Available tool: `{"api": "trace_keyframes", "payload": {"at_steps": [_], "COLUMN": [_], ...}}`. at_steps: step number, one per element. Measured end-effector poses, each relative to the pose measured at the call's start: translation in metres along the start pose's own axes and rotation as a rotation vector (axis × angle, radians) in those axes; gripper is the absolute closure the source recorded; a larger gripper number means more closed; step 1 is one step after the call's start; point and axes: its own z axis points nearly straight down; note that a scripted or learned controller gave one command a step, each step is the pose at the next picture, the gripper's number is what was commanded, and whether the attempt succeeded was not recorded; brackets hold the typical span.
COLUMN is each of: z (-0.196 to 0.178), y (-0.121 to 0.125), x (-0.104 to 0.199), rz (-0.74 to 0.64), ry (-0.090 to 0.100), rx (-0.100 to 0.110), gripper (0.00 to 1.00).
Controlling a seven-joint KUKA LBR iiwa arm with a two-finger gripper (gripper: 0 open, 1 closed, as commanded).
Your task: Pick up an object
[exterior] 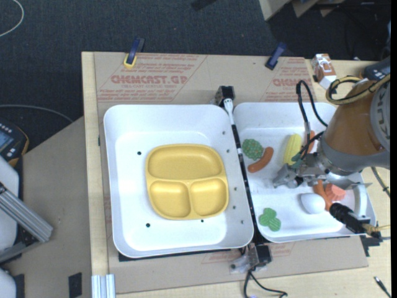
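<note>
Camera view, looking down at a slant on a desk (186, 73) carrying two white bins side by side. Left bin (124, 166): holds a yellow divided tray (186, 180), lying flat near the middle, three compartments facing up. Right bin (273, 120): holds the small toy foods. Grey arm with orange band (350, 129) reaching in from the right, low over the right bin's middle. Gripper (290, 174) set down among the items, fingers too dark and hidden under the wrist to read; cannot tell whether released or clenched, nor whether anything sits between them. Yellow corn cob (293, 148) just above the gripper, upright on the bin floor, close beside the tip but apparently apart. Red sausage (260, 159) to the left of the gripper, tilted, touching a green broccoli piece (252, 147). White egg (311, 203) just below and right of the gripper, near an orange item (332, 192) partly covered by the wrist. Second green leafy piece (269, 219) near the bin's front edge, well apart from the gripper.
</note>
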Motion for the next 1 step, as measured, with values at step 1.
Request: {"api": "trace_keyframes", "payload": {"at_steps": [1], "z": [0.0167], "y": [-0.0004], "x": [0.0006], "rz": [0.0], "ry": [-0.001], "rx": [-0.002], "gripper": [0.0]}}
